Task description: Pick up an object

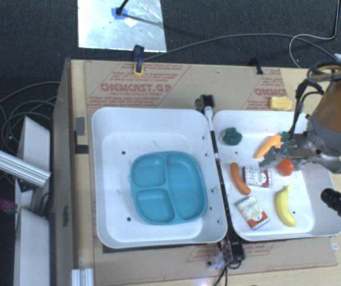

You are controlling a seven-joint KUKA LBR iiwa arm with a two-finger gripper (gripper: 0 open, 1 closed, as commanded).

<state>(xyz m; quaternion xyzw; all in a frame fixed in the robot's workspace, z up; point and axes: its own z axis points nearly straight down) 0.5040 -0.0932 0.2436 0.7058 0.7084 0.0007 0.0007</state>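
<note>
The gripper (273,158) hangs low in the right bin (237,124), above a small red-and-white packet (257,177); its opening cannot be determined. The arm (336,121) partly hides a red item (286,167) beside it.

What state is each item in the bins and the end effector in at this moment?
Blue divided plate: flat in the left bin, nothing on it.
Green toy: loose in the right bin.
Carrot: loose, beside the end effector.
Hot dog: lying flat.
Red-and-white packet: flat, just below the end effector.
Tomato: partly hidden by the wrist.
Banana: lying flat.
Small carton: lying flat.
End effector: low over the right bin; grip unclear.
</note>
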